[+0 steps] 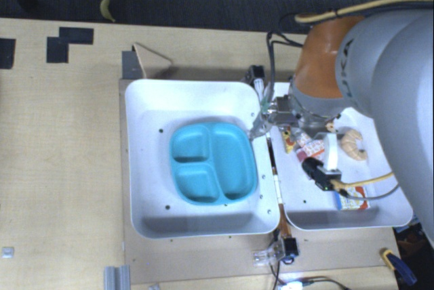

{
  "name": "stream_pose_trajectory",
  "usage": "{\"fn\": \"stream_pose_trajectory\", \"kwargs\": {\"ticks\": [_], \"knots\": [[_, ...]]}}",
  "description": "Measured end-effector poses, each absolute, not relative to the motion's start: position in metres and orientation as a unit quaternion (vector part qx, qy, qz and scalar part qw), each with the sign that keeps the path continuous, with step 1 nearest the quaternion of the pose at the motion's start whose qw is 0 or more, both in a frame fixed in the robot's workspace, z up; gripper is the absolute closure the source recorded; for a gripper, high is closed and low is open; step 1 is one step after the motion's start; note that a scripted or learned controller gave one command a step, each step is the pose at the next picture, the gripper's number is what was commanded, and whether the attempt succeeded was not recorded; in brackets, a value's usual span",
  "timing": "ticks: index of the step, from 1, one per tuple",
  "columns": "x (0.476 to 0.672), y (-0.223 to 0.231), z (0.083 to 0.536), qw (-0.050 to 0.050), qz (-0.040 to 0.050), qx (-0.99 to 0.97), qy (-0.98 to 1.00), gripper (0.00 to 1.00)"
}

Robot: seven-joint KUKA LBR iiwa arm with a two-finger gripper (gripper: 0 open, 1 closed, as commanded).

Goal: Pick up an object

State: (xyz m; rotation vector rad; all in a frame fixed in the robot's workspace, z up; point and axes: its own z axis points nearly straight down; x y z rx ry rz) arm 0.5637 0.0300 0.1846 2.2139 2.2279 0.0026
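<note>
We start at the gripper (263, 120), which hangs right over the seam where the two bins meet, and we cannot tell whether it is open or closed from this slant. Nothing shows in its grasp. The arm (400, 78) leans in from the right and covers much of the right bin (305, 206), so we judge a pick has not been made yet.

Nearest on the left is the blue divided tray (213, 163), lying flat in the middle of the left bin (148, 120), its right rim close below the gripper. It's broad and shallow, so we'd expect only a rim to offer a hold.

Just to the right lies a red-and-white packet (310, 146), then a pale pastry-like piece (354, 145), and a small colourful box (352, 200) near the front wall. These sit crowded, partly under the wrist.

Room is tight at the seam: two raised bin walls beneath. The left bin has open floor all round the tray, and the bench (61, 146) beyond is bare.
</note>
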Motion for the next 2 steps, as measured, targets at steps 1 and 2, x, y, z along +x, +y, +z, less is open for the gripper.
{"fn": "stream_pose_trajectory", "kwargs": {"ticks": [1,2], "knots": [[0.557,-0.024,0.131,-0.003,0.0115,0.701,0.713,0.00],[0.558,-0.021,0.142,-0.004,0.0135,0.698,0.716,1.00]]}}
